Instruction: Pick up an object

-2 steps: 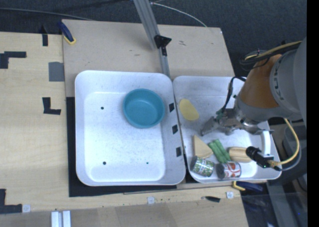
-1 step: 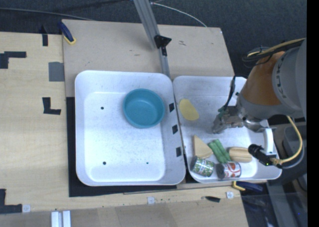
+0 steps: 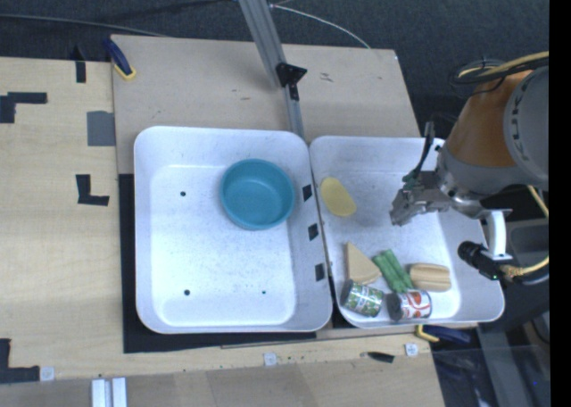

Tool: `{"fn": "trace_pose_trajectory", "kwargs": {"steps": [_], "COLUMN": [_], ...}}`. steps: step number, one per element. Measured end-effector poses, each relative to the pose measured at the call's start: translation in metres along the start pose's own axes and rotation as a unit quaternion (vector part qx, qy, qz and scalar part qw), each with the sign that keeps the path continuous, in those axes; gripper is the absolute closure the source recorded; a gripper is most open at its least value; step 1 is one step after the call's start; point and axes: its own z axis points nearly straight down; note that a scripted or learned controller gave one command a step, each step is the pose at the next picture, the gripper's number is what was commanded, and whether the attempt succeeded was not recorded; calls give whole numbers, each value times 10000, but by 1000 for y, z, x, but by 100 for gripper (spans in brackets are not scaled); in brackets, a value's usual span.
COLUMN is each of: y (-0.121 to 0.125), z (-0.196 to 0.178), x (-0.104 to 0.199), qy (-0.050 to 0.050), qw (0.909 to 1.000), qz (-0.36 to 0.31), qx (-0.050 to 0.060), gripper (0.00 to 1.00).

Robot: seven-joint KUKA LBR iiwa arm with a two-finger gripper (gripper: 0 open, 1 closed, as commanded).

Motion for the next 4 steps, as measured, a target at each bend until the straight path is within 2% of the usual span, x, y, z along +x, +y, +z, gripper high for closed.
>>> {"fn": "trace_pose_trajectory", "kwargs": {"steps": [1, 2, 3, 4], "y": [-2, -1, -5, -14], "z": [-47, -73, -82, -72], "x": [-9, -8, 45, 95], "qy": [-3, 3, 14, 12], "qw": [10000, 10000, 10000, 10000], "qz": [6, 2, -25, -20], "qx": [-4, 7, 16, 31], "gripper": [100, 100, 100, 100]}}
